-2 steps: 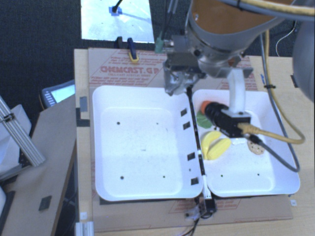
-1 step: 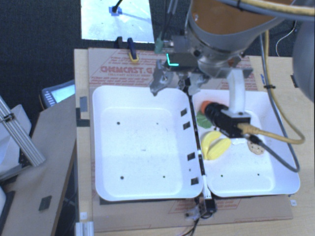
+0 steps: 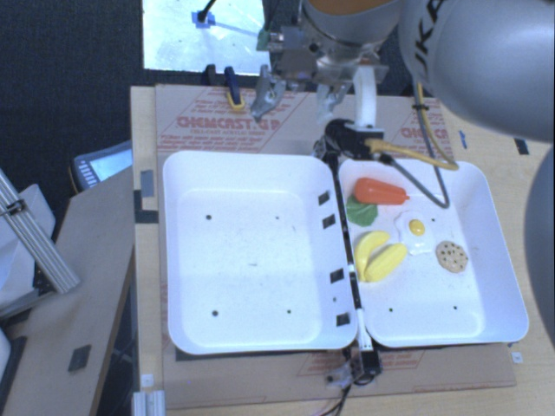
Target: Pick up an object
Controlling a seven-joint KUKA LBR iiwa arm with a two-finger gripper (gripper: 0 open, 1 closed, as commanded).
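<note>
The right bin [image 3: 486, 310] holds a toy carrot [image 3: 379, 192] with a green top, a pair of yellow banana pieces [image 3: 379, 255], a fried egg [image 3: 415, 229] and a round cookie [image 3: 451, 256]. My gripper [image 3: 297, 100] hangs above the far edge of the bins, over the cardboard behind them. Its two fingers [image 3: 265, 99] stand wide apart with nothing between them. It is well up and to the left of the carrot.
The left bin [image 3: 251, 250] lies beside the right one, joined by black clips [image 3: 334, 224] along the middle. A yellow cable [image 3: 416, 156] runs over the right bin's far rim. A blue and yellow clamp [image 3: 232, 90] sits on the cardboard at the back.
</note>
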